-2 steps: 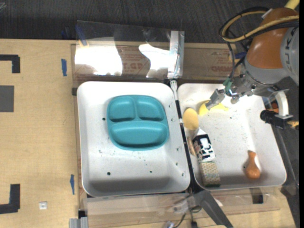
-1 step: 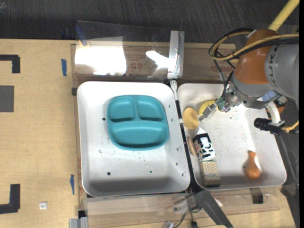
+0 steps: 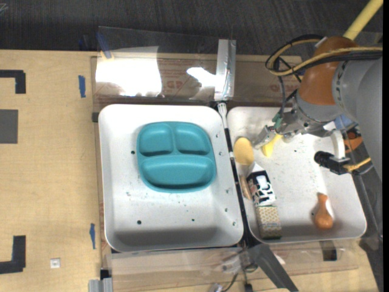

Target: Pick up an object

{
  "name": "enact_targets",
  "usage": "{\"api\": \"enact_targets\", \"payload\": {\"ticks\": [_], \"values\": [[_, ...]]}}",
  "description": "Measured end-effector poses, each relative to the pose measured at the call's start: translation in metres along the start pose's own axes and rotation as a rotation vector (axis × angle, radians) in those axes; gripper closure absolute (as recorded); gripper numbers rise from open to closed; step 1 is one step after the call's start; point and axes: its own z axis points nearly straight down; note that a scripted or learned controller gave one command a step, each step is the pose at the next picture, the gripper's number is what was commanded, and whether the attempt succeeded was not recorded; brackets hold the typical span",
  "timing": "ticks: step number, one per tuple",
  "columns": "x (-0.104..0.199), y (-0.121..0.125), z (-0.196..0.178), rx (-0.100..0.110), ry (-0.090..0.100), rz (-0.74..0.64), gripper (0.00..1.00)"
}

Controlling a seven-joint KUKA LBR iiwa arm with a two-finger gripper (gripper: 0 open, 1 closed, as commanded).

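Closest to you, the left bin (image 3: 115, 224) carries a teal divided plate (image 3: 176, 155). Your gripper (image 3: 271, 134) hangs low in the right bin (image 3: 349, 227), its state impossible to call from here. Nothing lifted yet, I'd judge: yellow piece (image 3: 271, 145) right beneath it, pale egg-shaped object (image 3: 244, 151) just beside, black-and-white box (image 3: 262, 188) and orange chicken leg (image 3: 323, 211) further off.

One fixed camera on my feed, mounted above the flat tan wooden bench (image 3: 42, 181), looking down at a slant. Both shallow white plastic bins sit side by side mid-frame: left bin (image 3: 115, 224), right bin (image 3: 340, 224). Dark carpeted floor (image 3: 182, 5) fills the top strip. The grey arm with the orange band (image 3: 340, 78) enters from the frame's right. Medium range, whole workspace covered.
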Motion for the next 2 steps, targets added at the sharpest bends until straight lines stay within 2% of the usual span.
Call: {"api": "enact_targets", "payload": {"ticks": [1,2], "values": [[0.0,-0.001,-0.01,0.008,0.002,0.0,1.0],[0.081,0.039,-0.103,-0.006,0.002,0.12,1.0]]}}
